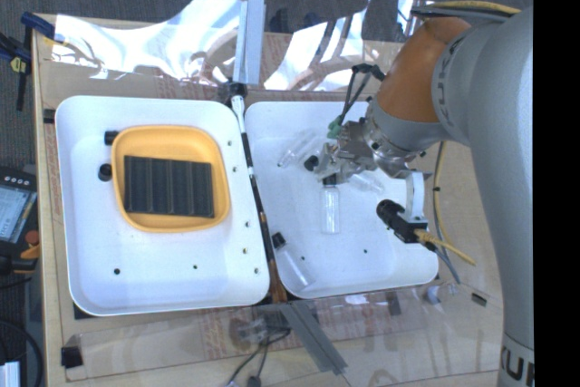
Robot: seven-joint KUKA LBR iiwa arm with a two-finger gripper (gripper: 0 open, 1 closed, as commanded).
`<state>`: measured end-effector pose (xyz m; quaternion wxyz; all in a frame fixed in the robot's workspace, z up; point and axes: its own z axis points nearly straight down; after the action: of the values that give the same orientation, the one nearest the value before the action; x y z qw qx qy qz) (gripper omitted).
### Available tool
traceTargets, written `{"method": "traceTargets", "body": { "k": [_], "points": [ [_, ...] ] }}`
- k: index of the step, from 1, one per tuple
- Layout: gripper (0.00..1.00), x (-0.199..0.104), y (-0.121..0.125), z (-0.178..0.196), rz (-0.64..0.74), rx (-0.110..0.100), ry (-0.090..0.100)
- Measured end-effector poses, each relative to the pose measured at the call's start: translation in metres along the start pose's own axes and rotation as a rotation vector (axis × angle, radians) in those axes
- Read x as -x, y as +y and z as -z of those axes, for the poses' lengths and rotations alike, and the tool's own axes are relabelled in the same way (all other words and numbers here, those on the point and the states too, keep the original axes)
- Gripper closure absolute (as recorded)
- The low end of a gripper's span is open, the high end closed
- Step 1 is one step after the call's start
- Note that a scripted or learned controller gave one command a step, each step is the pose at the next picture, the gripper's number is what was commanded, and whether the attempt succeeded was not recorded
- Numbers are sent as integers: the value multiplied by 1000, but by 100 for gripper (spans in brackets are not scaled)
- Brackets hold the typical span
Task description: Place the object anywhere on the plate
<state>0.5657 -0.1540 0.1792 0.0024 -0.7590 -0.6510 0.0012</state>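
Note:
A yellow plate (169, 178) with a dark ridged centre lies in the left bin (82, 258). In the right bin (362, 272), a clear plastic tube (332, 212) lies on the floor near the middle. My gripper (328, 169) hovers low over the right bin, just above the upper end of that tube. Another clear, see-through piece (294, 150) rests to the gripper's upper left. I see nothing clearly held.
Two small black bits (110, 138) (105, 170) sit left of the plate in the left bin. A small black piece (278, 240) lies near the right bin's left wall. Crinkled foil (163, 41) lines the bench behind both bins.

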Motion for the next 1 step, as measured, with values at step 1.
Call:
{"method": "traceTargets", "body": {
  "k": [1],
  "points": [
    [100, -42, 35, 37, 41, 2, -1]
  ]
}}
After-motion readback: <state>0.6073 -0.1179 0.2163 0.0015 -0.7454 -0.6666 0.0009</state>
